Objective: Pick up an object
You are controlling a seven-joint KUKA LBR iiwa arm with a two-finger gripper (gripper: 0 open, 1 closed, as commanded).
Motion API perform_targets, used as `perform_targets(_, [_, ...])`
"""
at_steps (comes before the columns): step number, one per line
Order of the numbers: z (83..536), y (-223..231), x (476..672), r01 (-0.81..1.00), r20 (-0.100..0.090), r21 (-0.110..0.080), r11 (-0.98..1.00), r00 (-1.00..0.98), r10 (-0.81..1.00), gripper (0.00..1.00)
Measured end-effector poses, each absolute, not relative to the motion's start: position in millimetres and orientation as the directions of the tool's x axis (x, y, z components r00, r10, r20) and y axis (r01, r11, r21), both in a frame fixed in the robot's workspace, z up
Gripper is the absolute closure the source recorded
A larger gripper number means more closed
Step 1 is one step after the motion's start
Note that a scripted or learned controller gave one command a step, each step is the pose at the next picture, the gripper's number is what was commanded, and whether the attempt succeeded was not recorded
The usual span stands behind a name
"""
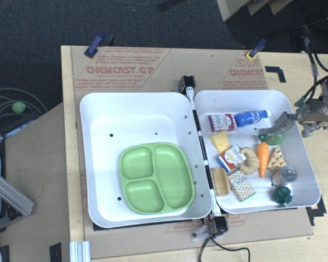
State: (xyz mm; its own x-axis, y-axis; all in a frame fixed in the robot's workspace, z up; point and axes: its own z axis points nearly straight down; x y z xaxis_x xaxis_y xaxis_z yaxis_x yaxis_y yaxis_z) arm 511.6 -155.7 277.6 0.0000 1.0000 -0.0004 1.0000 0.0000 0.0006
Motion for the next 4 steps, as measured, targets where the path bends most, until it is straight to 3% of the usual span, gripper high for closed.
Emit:
perform_targets(1, [175.9,-175.9,550.8,1.000,0.000,-0.003,0.000,0.000,1.000,0.00])
perform_targets(2, [96.3,-180.7,549.0,1.000,0.000,-0.001,0.000,0.000,1.000,0.00])
perform_targets(3, [84.3,-153.8,538.5,1.000,0.001,-0.002,0.001,-0.001,1.000,0.00])
perform_targets(4, [94.5,-154.3,538.9,1.000,0.000,0.000,0.000,0.000,1.000,1.00])
